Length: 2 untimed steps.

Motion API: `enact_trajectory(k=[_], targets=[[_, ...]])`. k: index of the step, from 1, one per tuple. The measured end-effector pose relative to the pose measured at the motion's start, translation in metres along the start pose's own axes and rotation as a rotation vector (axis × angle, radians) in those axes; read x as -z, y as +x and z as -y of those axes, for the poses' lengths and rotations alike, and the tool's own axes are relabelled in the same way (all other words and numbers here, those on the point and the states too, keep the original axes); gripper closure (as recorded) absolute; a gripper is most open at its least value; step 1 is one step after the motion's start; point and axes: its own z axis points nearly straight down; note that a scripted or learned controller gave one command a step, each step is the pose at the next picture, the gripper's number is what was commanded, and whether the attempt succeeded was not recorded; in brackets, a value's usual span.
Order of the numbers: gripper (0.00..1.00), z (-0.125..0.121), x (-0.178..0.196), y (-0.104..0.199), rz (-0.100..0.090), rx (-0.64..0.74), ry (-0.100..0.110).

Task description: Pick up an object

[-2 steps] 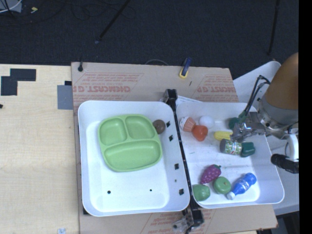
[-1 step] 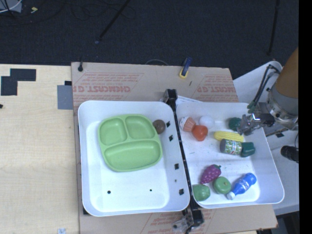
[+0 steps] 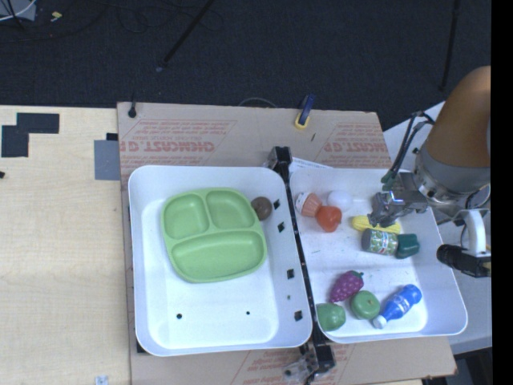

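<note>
The left bin (image 3: 152,255) holds a green divided plate (image 3: 214,234), which lies toward the bin's far half. A small brown ball (image 3: 261,208) rests just beside the plate's right corner, near the divider between the two bins.

In the right bin (image 3: 445,311), close to its left wall, there is a small white and orange piece (image 3: 308,204), and an orange-red toy (image 3: 329,218) touches it on the right. A pale round object (image 3: 341,198) lies just behind them. At the near side of this bin a green apple-like toy (image 3: 331,317) sits in the left corner, then purple grapes (image 3: 346,285), then a second green round toy (image 3: 365,304), and a blue bottle (image 3: 398,305) whose long axis goes diagonally, with its white cap pointing to the near left.

In the middle right of the bin lies a yellow piece (image 3: 371,224), and touching it on the near side is a small bottle with a green cap (image 3: 389,243). This bottle lies on its side; its long axis is almost left to right, and the cap points to the right.

The gripper (image 3: 388,208) is directly over the yellow piece and the lying bottle. Whether its fingers are spread or pressed together cannot be told.
</note>
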Motion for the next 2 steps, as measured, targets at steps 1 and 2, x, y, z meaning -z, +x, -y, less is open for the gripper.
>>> enact_trajectory(k=[1, 2], targets=[[1.0, 0.008, 0.01, 0.049, -0.001, 0.002, 0.0], [1.0, 0.024, -0.002, 0.098, 0.0, 0.001, 0.002]])
